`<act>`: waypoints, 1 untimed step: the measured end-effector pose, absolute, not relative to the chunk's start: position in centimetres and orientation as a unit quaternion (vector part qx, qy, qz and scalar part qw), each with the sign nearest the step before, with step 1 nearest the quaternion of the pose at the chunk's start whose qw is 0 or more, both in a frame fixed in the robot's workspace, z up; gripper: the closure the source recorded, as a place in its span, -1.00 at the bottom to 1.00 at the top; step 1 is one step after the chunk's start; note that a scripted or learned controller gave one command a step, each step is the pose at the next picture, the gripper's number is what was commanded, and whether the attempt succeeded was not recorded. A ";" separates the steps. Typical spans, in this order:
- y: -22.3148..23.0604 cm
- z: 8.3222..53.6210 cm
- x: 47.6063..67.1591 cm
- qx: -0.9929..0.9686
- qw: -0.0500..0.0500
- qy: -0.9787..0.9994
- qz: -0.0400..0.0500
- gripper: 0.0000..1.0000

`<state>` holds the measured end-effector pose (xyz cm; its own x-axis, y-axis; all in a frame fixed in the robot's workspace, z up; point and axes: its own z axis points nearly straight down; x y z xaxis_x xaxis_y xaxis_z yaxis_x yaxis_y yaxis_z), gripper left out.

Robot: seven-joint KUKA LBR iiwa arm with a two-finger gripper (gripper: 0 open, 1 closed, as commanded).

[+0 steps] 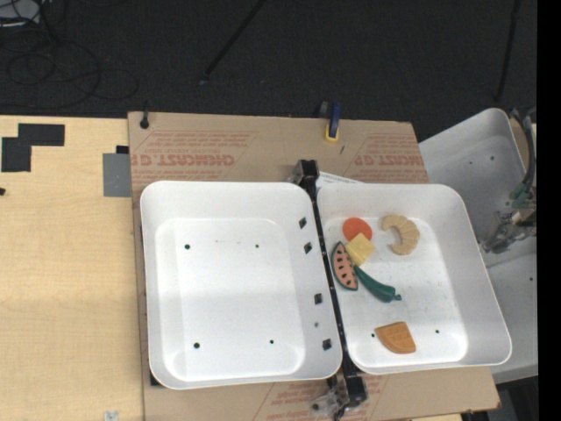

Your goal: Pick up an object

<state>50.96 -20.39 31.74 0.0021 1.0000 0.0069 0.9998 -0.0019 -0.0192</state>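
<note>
- The worktop [61, 261] is pale wood at the left, with a brown cardboard sheet [263, 152] laid under both bins.
- The left bin [162, 235] sits on the cardboard, white and shallow, with small dark dots on its floor.
- Black clips [317, 298] run along the seam where the two bins meet.
- The right bin [456, 235] holds all the objects, grouped towards its left and middle.
- A watermelon slice [345, 267] lies just beside the seam, touching a yellow block [360, 250].
- A red round piece [356, 229] sits just behind the yellow block, touching it.
- A dark green curved piece [379, 285] stretches from the slice towards the bin's middle.
- A tan croissant-shaped piece [401, 234] lies to the right of the red one, apart from it.
- An orange wedge [395, 337] lies alone near the front wall.
- At the far right edge, beyond the right bin, some greyish hardware [517, 209] stands over a grey plate; whether it is the arm or the pincer is unclear, so the pincer's state cannot be told.
</note>
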 end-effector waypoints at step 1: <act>-11.4 27.1 58.0 -0.704 0.004 -0.711 0.000 1.00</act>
<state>57.99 -11.36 27.07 -0.0101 0.9999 0.0051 0.9999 0.0101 -0.0059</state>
